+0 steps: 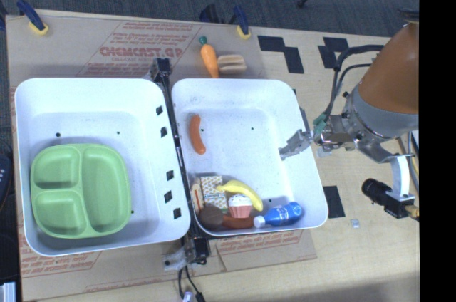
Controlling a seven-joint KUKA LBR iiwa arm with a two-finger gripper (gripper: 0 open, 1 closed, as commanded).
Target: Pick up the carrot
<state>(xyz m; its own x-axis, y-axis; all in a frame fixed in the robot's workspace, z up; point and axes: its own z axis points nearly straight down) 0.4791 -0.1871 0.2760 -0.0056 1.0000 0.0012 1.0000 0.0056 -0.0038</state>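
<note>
Your carrot point(209, 59) lay outside both bins, on the cardboard-covered bench point(107, 44) just beyond the far rim of the right bin point(242, 97), its green top pointing away from the bins and its orange body angled toward the rim. Just beside it, on its right, sat a small bun-like sandwich point(231, 65), close enough that you could not tell whether the two touched. Your arm point(392, 80) came in from the right, the orange band bulking over the bench edge, and the tool point(294, 144) hung over the right bin's right wall, well apart from the carrot. Whether its fingers stood apart or together you could not tell; nothing was visibly held between them. Inside the right bin a red-orange sausage point(197, 134) lay alone near the left wall. The near end held a cluster: a banana point(241, 189), a cupcake point(240, 206), a checkered cracker-like piece point(210, 186), a dark brown item point(214, 217) and a blue bottle point(280, 214) lying on its side against the near wall. The left bin point(85, 97) carried a green divided plate point(80, 189) toward its near left corner.
</note>
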